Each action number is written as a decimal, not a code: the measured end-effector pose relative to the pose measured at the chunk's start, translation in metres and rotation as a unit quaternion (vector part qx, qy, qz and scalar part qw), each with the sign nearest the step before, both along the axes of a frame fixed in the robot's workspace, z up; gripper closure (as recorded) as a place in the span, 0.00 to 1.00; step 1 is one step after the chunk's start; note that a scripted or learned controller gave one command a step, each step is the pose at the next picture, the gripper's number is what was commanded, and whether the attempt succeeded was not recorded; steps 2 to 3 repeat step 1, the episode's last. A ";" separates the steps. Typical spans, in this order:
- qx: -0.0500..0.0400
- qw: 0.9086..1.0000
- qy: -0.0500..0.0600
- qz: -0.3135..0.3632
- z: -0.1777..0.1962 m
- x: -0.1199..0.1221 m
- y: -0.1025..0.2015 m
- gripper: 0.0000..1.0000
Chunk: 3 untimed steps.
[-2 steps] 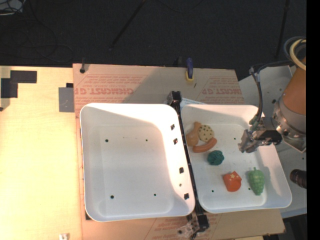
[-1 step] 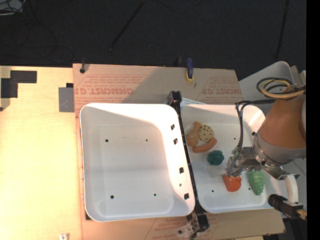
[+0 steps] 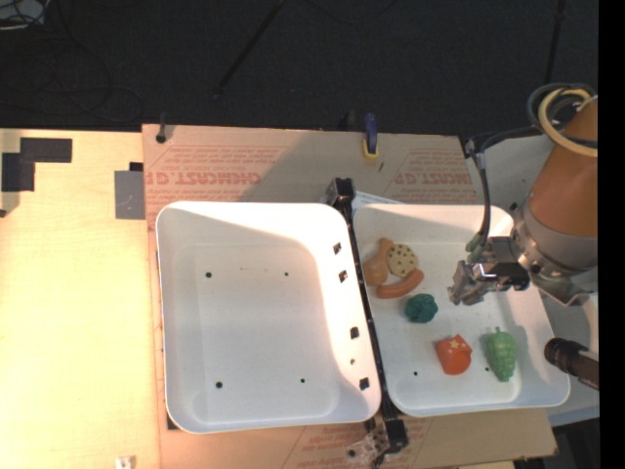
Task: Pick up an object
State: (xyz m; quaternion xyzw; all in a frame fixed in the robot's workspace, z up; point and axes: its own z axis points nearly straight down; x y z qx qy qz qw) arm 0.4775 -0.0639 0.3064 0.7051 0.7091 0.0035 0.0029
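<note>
Plastic toy food is lying in the right bin [image 3: 547,389], all to the left of and below the pincer [image 3: 467,291]. Nearest, just down-left of it, a dark green lump [image 3: 422,308] is sitting; farther left, a cookie [image 3: 400,259] and sausage [image 3: 401,284] are touching. Below it, a red piece [image 3: 453,354] and a light green vegetable [image 3: 501,353] are resting. Whether the pincer is wide or narrow, I cannot tell. Far left, the other bin [image 3: 176,262] is lying alongside.

Bins [image 3: 254,408] white. Arm [image 3: 571,189] orange band, grey below. Right bin: tan speckled cookie [image 3: 401,259], orange sausage [image 3: 401,284], dark green lump [image 3: 422,309], red toy [image 3: 453,354], light green toy [image 3: 502,354]. Bench [image 3: 68,311] pale wood.
</note>
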 end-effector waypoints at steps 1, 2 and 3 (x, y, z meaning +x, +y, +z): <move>0.000 1.000 0.013 -0.006 -0.148 -0.006 -0.055 1.00; 0.000 1.000 0.013 -0.006 -0.148 -0.006 -0.055 1.00; 0.000 1.000 0.013 -0.006 -0.148 -0.006 -0.055 1.00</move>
